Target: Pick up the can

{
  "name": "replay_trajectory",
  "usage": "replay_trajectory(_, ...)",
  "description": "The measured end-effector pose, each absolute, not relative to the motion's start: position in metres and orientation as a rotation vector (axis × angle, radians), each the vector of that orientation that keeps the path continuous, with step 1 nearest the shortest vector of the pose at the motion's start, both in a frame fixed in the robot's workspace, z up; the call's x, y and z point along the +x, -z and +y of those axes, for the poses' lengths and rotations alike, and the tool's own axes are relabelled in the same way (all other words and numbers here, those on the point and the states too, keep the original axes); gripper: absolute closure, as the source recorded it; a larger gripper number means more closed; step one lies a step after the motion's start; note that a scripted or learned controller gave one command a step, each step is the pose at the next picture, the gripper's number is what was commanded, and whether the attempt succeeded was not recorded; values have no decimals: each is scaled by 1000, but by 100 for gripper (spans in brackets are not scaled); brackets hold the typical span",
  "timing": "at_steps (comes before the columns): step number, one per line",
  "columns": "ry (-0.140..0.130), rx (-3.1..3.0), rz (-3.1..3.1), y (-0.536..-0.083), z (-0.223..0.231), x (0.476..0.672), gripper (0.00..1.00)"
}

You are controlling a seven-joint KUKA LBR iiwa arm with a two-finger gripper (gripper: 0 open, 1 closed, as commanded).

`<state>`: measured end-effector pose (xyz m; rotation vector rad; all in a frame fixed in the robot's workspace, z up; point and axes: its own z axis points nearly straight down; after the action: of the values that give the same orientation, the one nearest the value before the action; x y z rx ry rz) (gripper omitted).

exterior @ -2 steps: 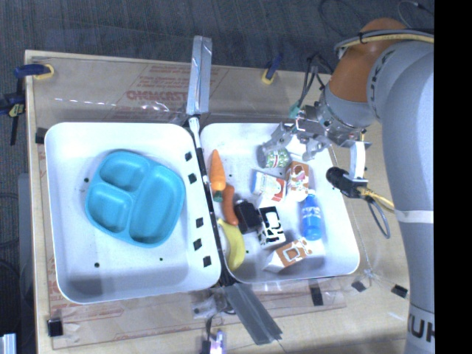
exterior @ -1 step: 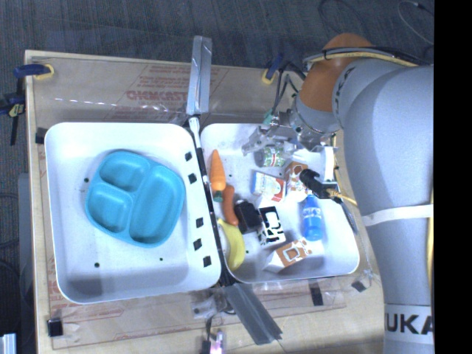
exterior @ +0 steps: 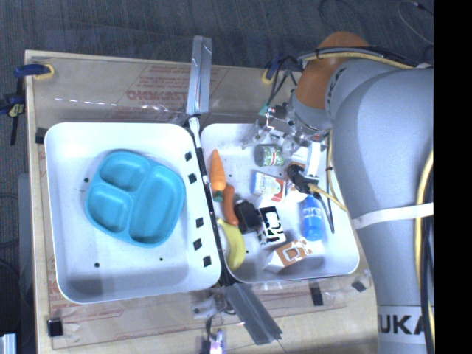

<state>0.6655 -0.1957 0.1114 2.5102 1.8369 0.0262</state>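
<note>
We saw a bulky arm [exterior: 383,161] with smooth, rounded grey casings. An orange band [exterior: 313,83] ringed it above the wrist. A pale strap [exterior: 391,214] crossed the widest grey segment, and white letters "UKA" [exterior: 402,323] showed on the lower casing. Black cables [exterior: 284,76] and a yellowish cable [exterior: 425,186] ran alongside. The pincer [exterior: 284,140] was of bare metal with small brackets.

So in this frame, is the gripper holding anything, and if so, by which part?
It cannot be told. The gripper sits directly over the small green-labelled metal can in the right white bin, but a grasp isn't visible.
</note>
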Motion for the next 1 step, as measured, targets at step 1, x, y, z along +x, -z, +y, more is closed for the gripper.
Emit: replay_trajectory(1, 1, 2542, 1849, -93, -202, 639, 0)
